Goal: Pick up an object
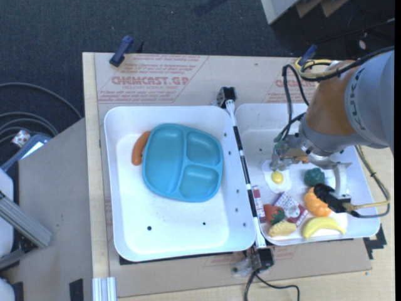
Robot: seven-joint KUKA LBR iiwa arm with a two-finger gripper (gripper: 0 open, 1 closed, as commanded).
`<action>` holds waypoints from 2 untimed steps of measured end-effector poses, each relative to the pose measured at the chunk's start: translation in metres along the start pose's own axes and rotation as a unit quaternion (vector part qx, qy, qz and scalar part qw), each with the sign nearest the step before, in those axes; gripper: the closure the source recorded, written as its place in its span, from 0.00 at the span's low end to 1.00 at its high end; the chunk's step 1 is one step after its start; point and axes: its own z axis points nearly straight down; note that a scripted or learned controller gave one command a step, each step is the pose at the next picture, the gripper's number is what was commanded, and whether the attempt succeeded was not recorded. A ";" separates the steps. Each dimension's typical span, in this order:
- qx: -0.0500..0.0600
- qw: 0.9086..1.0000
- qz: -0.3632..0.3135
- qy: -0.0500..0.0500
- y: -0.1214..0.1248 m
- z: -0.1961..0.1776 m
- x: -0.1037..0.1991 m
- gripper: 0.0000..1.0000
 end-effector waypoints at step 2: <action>0.000 1.000 -0.001 0.000 0.004 0.011 0.001 0.00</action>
